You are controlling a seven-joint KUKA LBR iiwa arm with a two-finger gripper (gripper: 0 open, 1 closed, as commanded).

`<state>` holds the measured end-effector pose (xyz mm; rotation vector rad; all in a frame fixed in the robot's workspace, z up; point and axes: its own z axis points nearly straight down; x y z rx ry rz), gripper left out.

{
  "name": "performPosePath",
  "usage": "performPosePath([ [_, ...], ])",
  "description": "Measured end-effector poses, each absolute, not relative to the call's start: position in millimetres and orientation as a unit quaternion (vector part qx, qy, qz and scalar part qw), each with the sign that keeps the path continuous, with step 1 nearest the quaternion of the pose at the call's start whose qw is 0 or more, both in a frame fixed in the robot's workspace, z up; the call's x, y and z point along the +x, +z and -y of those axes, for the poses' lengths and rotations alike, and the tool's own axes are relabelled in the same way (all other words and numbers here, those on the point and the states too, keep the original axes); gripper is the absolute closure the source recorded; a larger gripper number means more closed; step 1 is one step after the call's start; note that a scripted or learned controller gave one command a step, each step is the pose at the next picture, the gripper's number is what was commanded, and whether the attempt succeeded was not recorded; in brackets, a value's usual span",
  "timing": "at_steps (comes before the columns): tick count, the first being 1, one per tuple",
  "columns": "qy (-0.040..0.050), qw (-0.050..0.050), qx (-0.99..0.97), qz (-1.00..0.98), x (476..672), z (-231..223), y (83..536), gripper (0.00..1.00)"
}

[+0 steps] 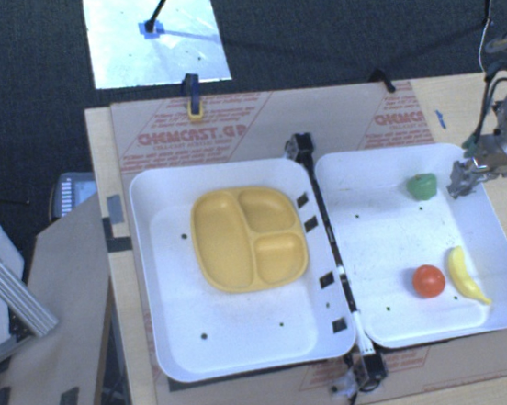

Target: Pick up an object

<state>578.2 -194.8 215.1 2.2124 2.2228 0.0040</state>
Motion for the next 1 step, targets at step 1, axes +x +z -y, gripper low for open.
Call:
performPosePath([
  [1, 0.0010, 0.000, 0.704, -0.710, 573.6, 135.2, 208.4, 1.00],
])
